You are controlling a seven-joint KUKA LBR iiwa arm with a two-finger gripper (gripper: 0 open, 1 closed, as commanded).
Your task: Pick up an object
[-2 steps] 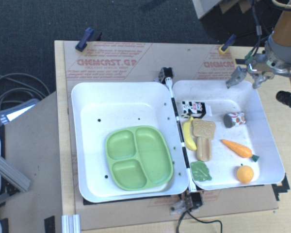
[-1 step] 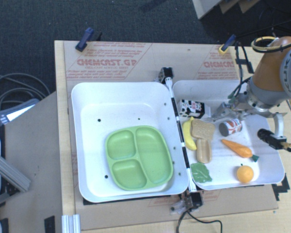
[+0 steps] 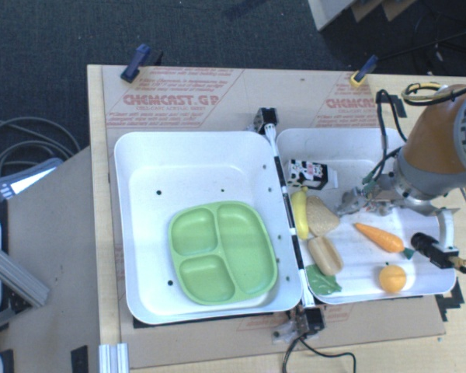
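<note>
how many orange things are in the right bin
2: a carrot lying mid-bin, and a small round orange fruit near the front edge, just below the carrot. The arm covers the bin's right part, so more could be hidden.

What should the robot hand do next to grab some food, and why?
Probably drop a little lower onto the carrot. The gripper hangs in the right bin just up-left of it, and the carrot lies apart from the other food, so it looks easiest to grab.

A green divided tray (image 3: 221, 252) lies in the left bin (image 3: 140, 169); the gripper (image 3: 356, 200) hangs in the right bin (image 3: 342, 142) above a carrot (image 3: 379, 238), banana (image 3: 299, 214) and orange (image 3: 393, 278)
</note>
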